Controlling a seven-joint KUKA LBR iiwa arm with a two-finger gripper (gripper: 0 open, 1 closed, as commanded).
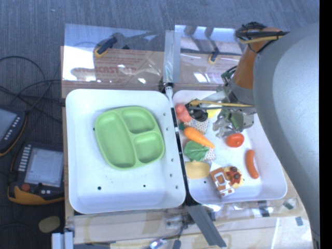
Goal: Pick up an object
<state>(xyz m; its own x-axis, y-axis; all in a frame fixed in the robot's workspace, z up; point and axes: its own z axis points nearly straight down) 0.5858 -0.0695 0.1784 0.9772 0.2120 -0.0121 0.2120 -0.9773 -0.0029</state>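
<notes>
At the near edge of the right bin [270,191] lies a small toy slice of cake or pizza [225,180], orange-brown with white icing lines and dark red berries on top. Just to its left sits a pale yellow wedge [196,169] against the bin's left wall, and to its right an orange-red sausage [251,163] lies on its own, slanted along the bin floor. Farther back is a green leafy piece [195,150], with a carrot [198,136] above it, orange and tapering toward the right. To the right of the carrot is a round red tomato [235,139] with a glossy spot, and it rests just under the gripper [228,124], whose grey metal fingers hang directly above it; whether those fingers are apart or together cannot be told, and nothing is seen between them. Near the bin's far left corner lie a pinkish-red piece [181,111] and a dark speckled thing [199,118], with a thin yellow rod [220,105] stretching across above them. In the left bin [83,191] a light green divided plate [129,137] with three compartments rests in the middle. The arm's orange band [246,69] shows at the far right.
</notes>
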